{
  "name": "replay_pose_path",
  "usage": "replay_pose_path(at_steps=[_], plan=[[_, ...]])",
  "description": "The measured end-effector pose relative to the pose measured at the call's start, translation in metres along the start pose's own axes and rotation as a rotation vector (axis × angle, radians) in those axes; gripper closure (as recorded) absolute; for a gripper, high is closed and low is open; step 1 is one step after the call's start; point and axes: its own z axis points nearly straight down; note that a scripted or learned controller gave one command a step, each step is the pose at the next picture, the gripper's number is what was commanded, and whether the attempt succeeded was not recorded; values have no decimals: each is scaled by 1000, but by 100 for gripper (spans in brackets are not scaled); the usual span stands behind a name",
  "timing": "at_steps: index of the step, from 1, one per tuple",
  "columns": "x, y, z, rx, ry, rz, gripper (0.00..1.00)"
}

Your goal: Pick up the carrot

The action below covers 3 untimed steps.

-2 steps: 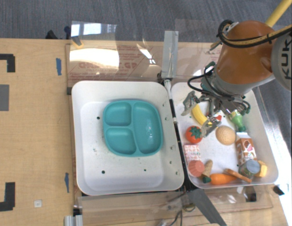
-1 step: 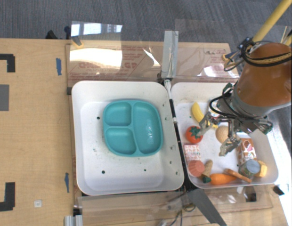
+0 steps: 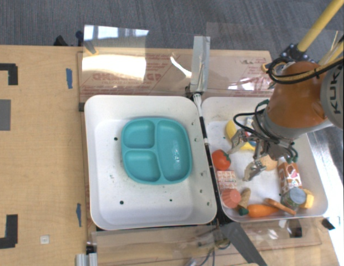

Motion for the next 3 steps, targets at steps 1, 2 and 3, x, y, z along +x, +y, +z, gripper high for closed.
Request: replay_pose_path(at_steps=[1,2,3], plan=[[-5,-62,9,3,-4,-65,0],[58,19,7,4,-5,101,0],[69,26,4,14,-27,141,0]])
